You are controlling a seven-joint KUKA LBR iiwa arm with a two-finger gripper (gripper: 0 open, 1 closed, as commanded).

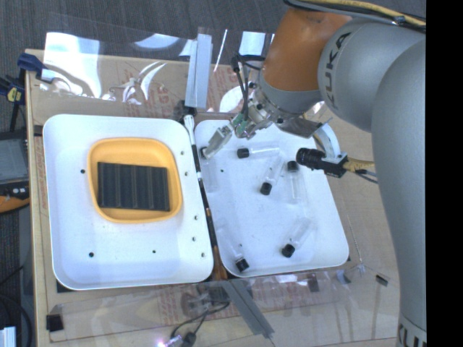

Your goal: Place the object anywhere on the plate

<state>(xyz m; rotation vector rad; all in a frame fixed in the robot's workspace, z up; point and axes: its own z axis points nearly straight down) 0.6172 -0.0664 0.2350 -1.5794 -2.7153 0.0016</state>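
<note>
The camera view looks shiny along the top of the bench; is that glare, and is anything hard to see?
Camera view: yes, bright glare streaks the clear sheet behind the bins; the clear tubes in the right bin nearly vanish against white, only their black caps stand out; the yellow plate reads sharply.

Bench (108, 316) carries two white bins side by side: left bin (65, 237), right bin (325, 244).

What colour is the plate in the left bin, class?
The plate is yellow-orange with a dark ribbed centre, seen best in the camera view.
</note>
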